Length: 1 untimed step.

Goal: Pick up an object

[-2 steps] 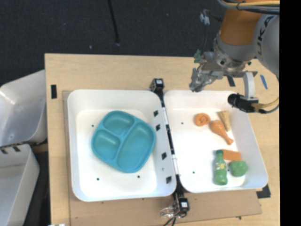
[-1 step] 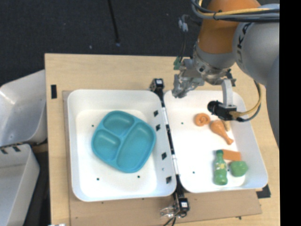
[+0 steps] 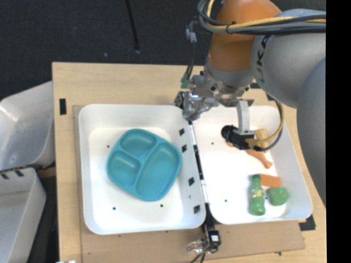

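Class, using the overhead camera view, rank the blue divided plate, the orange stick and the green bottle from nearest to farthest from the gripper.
1. blue divided plate: left bin, below-left of the gripper.
2. orange stick: right bin, middle.
3. green bottle: right bin, front edge.

ROBOTICS LAB: A grey industrial arm with an orange band and looped cables reaches over a bare plywood bench. The bench carries a left bin and a right bin, both shallow and white, set side by side. A blue divided plate lies in the left, a green toy bottle in the right. A dark floor surrounds the bench.
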### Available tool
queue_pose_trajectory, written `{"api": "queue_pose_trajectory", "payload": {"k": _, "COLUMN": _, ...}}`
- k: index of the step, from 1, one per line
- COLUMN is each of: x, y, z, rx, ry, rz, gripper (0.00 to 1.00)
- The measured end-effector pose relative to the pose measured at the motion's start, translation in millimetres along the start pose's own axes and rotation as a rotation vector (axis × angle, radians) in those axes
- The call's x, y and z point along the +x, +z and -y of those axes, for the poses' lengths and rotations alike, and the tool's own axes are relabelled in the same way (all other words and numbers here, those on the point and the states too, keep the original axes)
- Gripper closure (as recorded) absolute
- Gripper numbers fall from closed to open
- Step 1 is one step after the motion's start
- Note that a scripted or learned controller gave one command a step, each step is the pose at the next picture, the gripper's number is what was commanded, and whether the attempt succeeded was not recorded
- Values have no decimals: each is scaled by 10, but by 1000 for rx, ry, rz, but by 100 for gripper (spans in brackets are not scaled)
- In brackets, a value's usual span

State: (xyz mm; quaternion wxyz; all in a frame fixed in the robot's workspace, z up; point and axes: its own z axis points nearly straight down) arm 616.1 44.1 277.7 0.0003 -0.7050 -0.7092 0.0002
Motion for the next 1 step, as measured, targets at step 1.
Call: {"api": "queue_pose_trajectory", "payload": {"k": 1, "x": 427, "y": 41, "z": 218, "rx": 1, "ry": 0, "rz": 0, "gripper": 100}}
